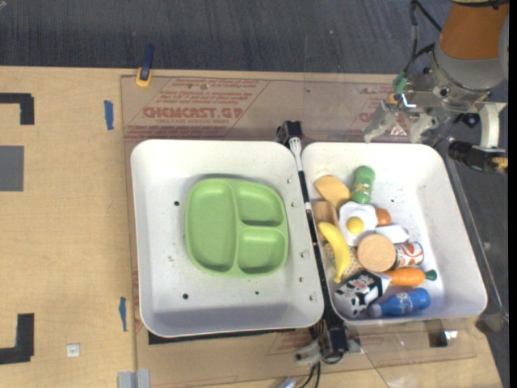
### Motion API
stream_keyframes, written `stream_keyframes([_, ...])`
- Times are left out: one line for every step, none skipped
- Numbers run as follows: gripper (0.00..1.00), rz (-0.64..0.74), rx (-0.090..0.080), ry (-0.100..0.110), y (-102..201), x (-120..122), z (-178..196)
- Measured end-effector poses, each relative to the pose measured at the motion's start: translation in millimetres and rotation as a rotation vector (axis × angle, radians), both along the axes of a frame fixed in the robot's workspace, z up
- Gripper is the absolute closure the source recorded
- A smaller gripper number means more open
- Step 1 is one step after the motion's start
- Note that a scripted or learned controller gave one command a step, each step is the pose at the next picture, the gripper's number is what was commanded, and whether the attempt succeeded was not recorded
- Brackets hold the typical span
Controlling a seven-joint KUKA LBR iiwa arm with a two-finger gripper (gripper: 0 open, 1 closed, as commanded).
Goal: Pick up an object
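the hand [404, 120] sits at the upper right, under the arm's orange band [475, 18] and grey wrist, above the far rim of the right bin [464, 217] and over the desk's [65, 217] clear sheet with red lettering. its metal parts are a tangle from this angle, so i cannot tell how it is set; nothing shows in its grip.

the things to pick from lie in a heap below it, in the left half of the right bin. nearest the hand is a green bottle [363, 183], with a tan bread-like piece [331, 188] just beside it on its left. under those is a fried egg toy [355, 219], touching a round tan disc [376, 253]. a banana [335, 247] runs along the bin's left wall. right of the disc is a red and white can [409, 255], then an orange carrot [406, 277], and a blue bottle [404, 303] at the near edge. a black and white carton [359, 289] lies by the banana's lower end.

the left bin [153, 241] touches the right one and holds a green divided plate [237, 225], flat near its middle.

blue tape marks [108, 114] and a blue and yellow clamp [145, 65] sit on the desk further left.
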State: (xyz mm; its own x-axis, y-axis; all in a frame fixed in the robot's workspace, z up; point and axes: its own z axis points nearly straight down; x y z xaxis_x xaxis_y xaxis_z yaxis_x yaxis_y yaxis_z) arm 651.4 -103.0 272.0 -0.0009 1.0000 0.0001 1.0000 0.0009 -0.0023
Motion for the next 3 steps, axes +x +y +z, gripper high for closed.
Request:
stream_keyframes([0.0, -0.082, -0.001, -0.015, 11.3, 1.8, -171.9])
stream_keyframes([1.0, -0.083, -0.001, -0.018, 11.7, 2.9, -161.5])
stream_keyframes([1.0, 0.198, 0.002, -0.002, 65.5, -93.1, -56.7])
